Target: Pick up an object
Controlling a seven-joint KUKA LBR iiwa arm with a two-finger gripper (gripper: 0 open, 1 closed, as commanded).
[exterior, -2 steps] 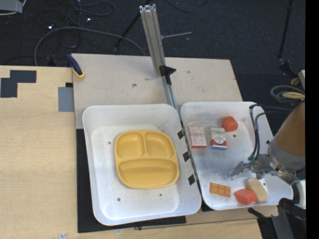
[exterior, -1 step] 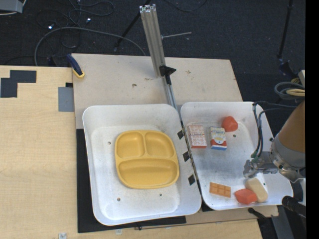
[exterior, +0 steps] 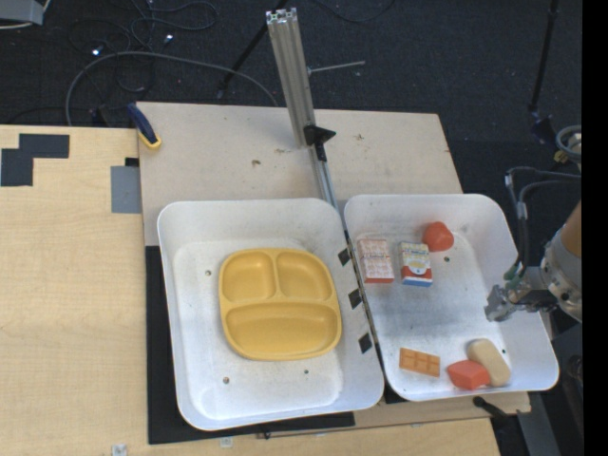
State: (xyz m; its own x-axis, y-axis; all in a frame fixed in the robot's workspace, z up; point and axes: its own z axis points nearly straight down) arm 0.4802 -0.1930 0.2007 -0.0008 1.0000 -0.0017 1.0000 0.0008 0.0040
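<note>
Two white bins side by side on the bench. Left bin point(exterior: 190, 369) holds a yellow divided plate point(exterior: 279, 303), three compartments, lying flat near the middle. Right bin point(exterior: 475, 212) holds the pickable items: a red ball-like object point(exterior: 437, 236) near the back, a small pink-and-white carton point(exterior: 374, 259) and a small white-and-blue carton with a red base point(exterior: 415, 263) standing just beside each other left of centre, an orange waffle-like block point(exterior: 419, 361) near the front, and a red chunk point(exterior: 467, 375) touching a tan oblong piece point(exterior: 488, 360) at the front right corner. Gripper point(exterior: 503, 304) sits at the right rim of the right bin, arm coming in from the right edge; it is apart from every item, nearest the tan piece and red chunk, which lie just in front of it. Nothing visible between the claw tips; whether the claw is spread or pressed together — cannot tell, too small and dark. An aluminium profile post point(exterior: 291, 74) stands behind the bins, between them. A blue-and-yellow tool point(exterior: 144, 127) lies at the bench's back left corner.
</note>
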